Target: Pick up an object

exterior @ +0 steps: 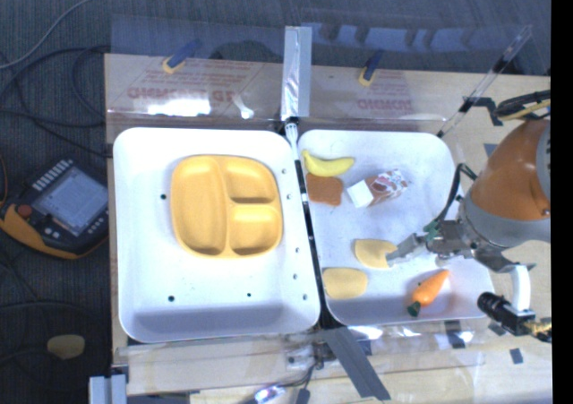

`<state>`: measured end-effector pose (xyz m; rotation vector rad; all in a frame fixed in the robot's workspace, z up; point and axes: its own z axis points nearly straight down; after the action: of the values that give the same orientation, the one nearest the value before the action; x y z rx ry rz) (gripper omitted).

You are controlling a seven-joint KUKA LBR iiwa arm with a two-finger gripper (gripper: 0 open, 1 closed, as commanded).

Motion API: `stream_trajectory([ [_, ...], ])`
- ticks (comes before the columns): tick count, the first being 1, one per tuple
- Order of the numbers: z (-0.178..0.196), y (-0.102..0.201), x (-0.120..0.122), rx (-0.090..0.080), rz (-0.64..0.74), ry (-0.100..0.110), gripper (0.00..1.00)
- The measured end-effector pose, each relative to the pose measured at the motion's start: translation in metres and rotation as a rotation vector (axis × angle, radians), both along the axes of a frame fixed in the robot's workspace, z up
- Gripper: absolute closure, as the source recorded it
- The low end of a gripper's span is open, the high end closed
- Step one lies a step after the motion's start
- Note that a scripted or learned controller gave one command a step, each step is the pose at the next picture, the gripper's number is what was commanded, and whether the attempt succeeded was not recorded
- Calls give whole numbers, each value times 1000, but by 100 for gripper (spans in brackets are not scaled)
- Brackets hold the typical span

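Observation:
The right bin (407, 153) holds a yellow banana (329, 163), a brown slice of toast (324, 189), a white and red wrapped item (380, 187), two pale yellow pieces (371, 252) (345, 282) and an orange carrot (428, 290). My gripper (403, 250) reaches in from the right, low over the right bin. Its tip lies right beside the upper pale yellow piece, at that piece's right edge, and just above the carrot. Nothing shows as lifted off the bin floor.
The left bin (134, 250) holds a yellow divided plate (226, 205). A metal strip (297, 71) stands behind the divider between the bins. The arm's orange band (519, 183) hangs over the right bin's right rim. A handheld controller (54, 210) lies on the floor at left.

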<state>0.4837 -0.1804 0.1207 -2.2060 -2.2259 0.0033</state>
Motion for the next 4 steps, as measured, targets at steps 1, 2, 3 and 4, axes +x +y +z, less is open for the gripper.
stream_trajectory([
  [1, 37, -36, 1, 0, 127, -2, 0],
  [2, -28, -3, 71, -4, -99, -2, 0],
  [3, 14, -14, 25, -3, -218, 1, 0],
  [4, 30, 1, 0, -7, -704, 4, 0],
])
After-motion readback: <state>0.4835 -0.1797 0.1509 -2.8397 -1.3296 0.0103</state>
